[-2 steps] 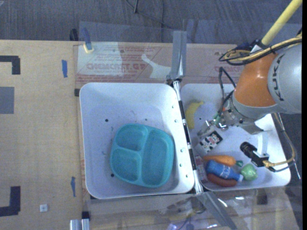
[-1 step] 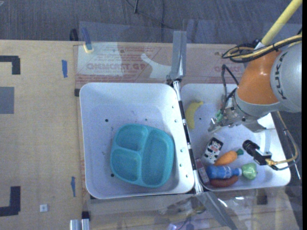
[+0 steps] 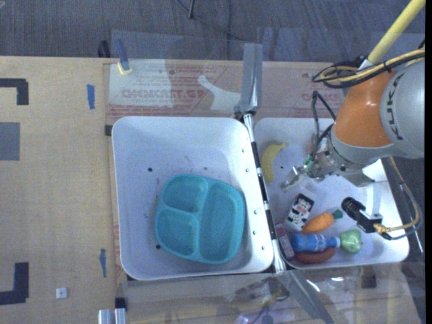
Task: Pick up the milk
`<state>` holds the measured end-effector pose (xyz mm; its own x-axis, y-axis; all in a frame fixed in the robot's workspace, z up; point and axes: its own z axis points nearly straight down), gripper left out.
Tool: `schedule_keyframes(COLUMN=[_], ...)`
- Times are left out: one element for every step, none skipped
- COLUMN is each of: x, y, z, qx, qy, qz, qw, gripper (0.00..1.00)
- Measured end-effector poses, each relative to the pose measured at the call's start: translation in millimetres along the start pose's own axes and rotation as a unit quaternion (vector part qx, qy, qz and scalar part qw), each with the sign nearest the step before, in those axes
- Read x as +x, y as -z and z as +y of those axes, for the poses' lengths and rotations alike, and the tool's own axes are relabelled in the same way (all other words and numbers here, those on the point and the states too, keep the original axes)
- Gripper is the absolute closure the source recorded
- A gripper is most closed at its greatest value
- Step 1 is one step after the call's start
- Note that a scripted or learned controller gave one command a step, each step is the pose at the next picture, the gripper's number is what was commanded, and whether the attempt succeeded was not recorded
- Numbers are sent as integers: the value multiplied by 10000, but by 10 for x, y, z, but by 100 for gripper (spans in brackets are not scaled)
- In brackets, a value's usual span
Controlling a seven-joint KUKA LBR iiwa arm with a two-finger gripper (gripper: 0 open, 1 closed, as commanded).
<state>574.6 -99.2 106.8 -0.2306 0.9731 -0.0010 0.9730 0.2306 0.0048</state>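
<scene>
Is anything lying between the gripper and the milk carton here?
No. In the camera view, the gripper sits just above the milk carton, with bare white bin floor between them.

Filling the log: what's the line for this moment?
gripper: above milk | milk: lying in right bin, beside carrot | not picked up

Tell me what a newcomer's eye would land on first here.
First, the big grey arm with its orange band, reaching in from the right over the right white bin. Next, the teal plastic divided tray lying alone in the left white bin. Then the cluster of toy food in the right bin: a small black-and-white milk carton beside an orange carrot, just below the hand.
</scene>
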Motion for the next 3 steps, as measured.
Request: schedule_keyframes(x=[74,46,747], y=[-162,-63,778], z=[-511,-508,-249], qx=[-49,-69,24], qy=[-580,-608,-991], qz=[-6,-20,3], qw=[9983,9981,9951], gripper=[0,100,100])
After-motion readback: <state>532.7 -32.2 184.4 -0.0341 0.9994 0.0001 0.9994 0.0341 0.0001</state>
